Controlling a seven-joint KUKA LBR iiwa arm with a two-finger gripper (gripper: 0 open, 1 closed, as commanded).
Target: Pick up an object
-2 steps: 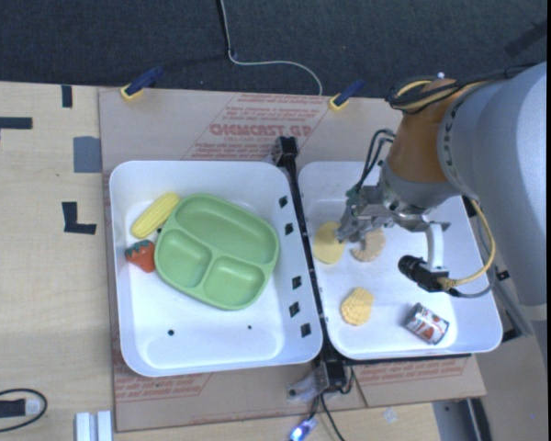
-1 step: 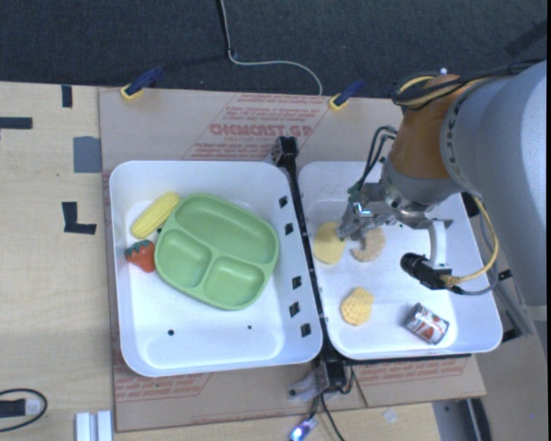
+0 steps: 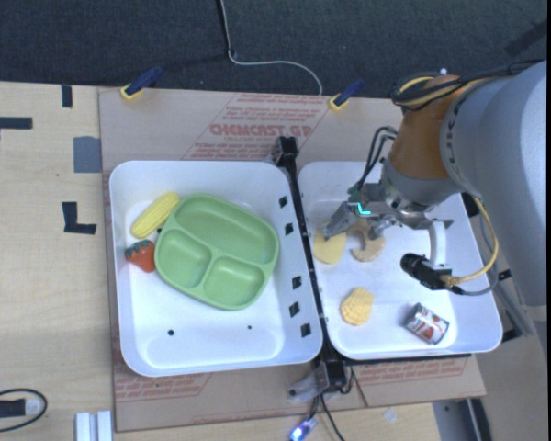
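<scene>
Arm [image 3: 459,145] enters from frame right, end effector [image 3: 356,227] down in upper left part of right bin [image 3: 477,333], fingers spread and released, nothing between them. One fingertip by pale yellow chip [image 3: 330,249], other over tan cookie [image 3: 368,246]. Yellow waffle piece [image 3: 355,306] lower centre of that bin, small can [image 3: 426,323] at lower right. Left bin [image 3: 202,347] has green tray [image 3: 219,250], corn [image 3: 155,213] and strawberry [image 3: 142,255] at its left edge.

Green tray [image 3: 217,251] smooth plastic; bins [image 3: 211,345] glossy white; can [image 3: 427,323] shiny metal.
</scene>
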